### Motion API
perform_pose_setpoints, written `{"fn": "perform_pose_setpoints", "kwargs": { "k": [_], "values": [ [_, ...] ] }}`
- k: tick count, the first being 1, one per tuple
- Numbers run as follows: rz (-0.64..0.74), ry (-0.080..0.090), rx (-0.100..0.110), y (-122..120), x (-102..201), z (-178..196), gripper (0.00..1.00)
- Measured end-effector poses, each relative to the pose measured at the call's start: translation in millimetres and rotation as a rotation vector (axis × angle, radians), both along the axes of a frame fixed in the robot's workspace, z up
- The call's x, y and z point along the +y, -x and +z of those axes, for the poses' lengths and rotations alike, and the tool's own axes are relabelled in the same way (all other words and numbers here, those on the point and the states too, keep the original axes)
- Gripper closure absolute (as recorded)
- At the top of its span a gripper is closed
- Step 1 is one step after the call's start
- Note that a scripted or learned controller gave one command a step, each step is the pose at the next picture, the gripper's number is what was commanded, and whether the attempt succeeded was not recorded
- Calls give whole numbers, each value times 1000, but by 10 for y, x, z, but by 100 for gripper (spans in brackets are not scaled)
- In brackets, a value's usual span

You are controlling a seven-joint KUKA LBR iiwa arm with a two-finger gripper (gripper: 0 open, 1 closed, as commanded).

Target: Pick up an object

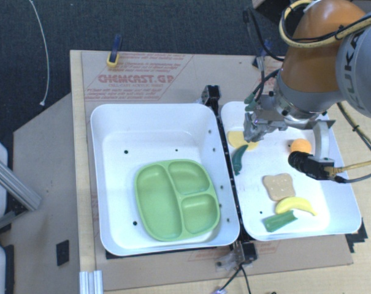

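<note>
- Two shallow white bins sit side by side on a brown board, seen from above at a slant. The divided green plate [176, 198] is the landmark for every place given below.
- The green plate has three compartments and lies flat in the near half of the left bin [111, 164], which holds it alone.
- The right bin [338, 216] lies just to the right of the plate, across the shared rim between the bins.
- The grey arm, with its orange band [323, 26], hangs over the far part of the right bin, up and to the right of the plate.
- The gripper [256, 132] points down at the far left corner of the right bin, above and right of the plate's far right corner. Whether it is open or closed cannot be told from this angle, and nothing can be seen held in it.
- A pale yellow piece [236, 139] lies right under the gripper, and a dark green piece [238, 159] lies just nearer, both close to the rim nearest the plate.
- A small orange ball [300, 146] lies further right, well away from the plate, partly behind a black part of the arm's fittings [308, 165].
- A tan slice like bread [278, 186] lies flat to the right of the plate, about level with its middle.
- A yellow banana [295, 206] lies just nearer than the slice, and a green block [279, 221] touches it on the near side, level with the plate's near edge.
</note>
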State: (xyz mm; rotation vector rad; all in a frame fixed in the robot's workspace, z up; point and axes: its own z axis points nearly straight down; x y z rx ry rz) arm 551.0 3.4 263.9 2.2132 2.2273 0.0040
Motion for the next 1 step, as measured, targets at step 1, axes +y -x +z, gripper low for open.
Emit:
{"fn": "perform_pose_setpoints", "kwargs": {
  "k": [1],
  "values": [
    [0, 0, 0, -132, 561, -27, 100]
  ]
}}
